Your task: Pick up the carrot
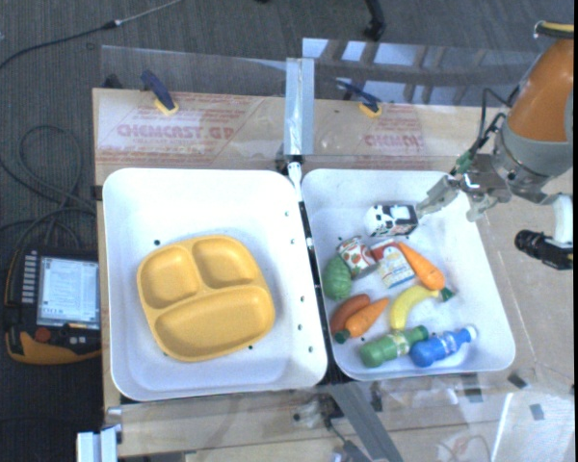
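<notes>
Nearest me, low in the right bin [496, 340], I see a blue bottle [443, 346] and a green bottle [393, 346]. Just above them lies a carrot [365, 317] beside the banana [413, 305]. Another carrot [425, 267] lies higher. At the upper right, my gripper [456, 192] hangs over the bin's far edge, fingers apart, holding nothing.

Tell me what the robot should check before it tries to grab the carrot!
1. Carrot in sight in the right bin: ok.
2. Pincer above that bin: ok, near its upper right corner.
3. Pincer over the carrot: not ok, it is off to the upper right.
4. Room around the carrot: not ok, the banana and a small carton crowd it.
5. A second carrot lies lower left; which one is meant: cannot tell.
</notes>
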You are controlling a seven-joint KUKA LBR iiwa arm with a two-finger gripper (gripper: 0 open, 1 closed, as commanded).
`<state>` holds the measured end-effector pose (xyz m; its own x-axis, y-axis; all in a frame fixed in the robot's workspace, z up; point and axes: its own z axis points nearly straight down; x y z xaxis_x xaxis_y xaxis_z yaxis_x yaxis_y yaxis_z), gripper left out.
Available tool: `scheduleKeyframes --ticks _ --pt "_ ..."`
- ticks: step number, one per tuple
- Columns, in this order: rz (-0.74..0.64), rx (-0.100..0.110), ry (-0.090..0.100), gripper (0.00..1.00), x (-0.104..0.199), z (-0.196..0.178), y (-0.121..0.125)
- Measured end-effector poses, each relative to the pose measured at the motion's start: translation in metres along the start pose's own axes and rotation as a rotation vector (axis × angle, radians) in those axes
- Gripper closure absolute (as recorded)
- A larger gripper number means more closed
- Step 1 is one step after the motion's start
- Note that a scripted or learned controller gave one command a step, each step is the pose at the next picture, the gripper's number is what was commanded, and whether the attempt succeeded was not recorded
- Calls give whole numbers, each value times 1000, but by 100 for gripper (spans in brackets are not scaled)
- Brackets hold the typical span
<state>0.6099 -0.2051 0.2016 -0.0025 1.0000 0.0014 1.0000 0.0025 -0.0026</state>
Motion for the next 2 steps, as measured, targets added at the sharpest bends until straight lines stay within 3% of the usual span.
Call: scheduleKeyframes --ticks 1,2 --pt "43 -18 5 0 -10 99 -45" --pt "43 -18 3 100 -10 92 -46"
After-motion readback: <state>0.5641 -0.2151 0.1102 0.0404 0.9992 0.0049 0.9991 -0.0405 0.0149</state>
